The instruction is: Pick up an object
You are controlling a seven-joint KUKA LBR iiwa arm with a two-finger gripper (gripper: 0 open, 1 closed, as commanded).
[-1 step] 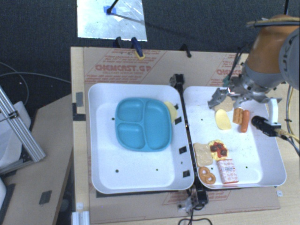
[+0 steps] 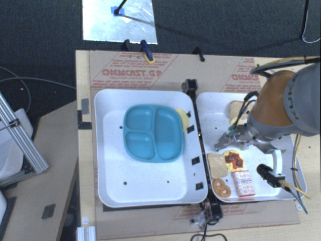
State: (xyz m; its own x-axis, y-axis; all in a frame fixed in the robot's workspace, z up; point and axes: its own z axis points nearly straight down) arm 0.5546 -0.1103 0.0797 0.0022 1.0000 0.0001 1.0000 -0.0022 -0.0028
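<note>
The flat tan bread slice point(image 2: 216, 164) lies in the right white bin point(image 2: 213, 109), touching a red-topped toast piece point(image 2: 233, 159). The pincer point(image 2: 224, 143) hovers just above; its state cannot be told. Risk: crowded items may shift or jam. The left white bin point(image 2: 108, 149) holds a blue divided plastic plate point(image 2: 153, 133).

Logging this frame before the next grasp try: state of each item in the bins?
Blue plate: flat, upright, in left bin, nothing on its sections.
Yellow piece: wedged at plate's right edge, partly hidden.
Toast slice: flat in right bin.
Pizza piece: flat beside toast.
Pretzel: flat near front wall.
Red-and-white box: lying flat.
Bread: partly hidden by arm.
Gripper: low over right bin, fingers unclear.
</note>
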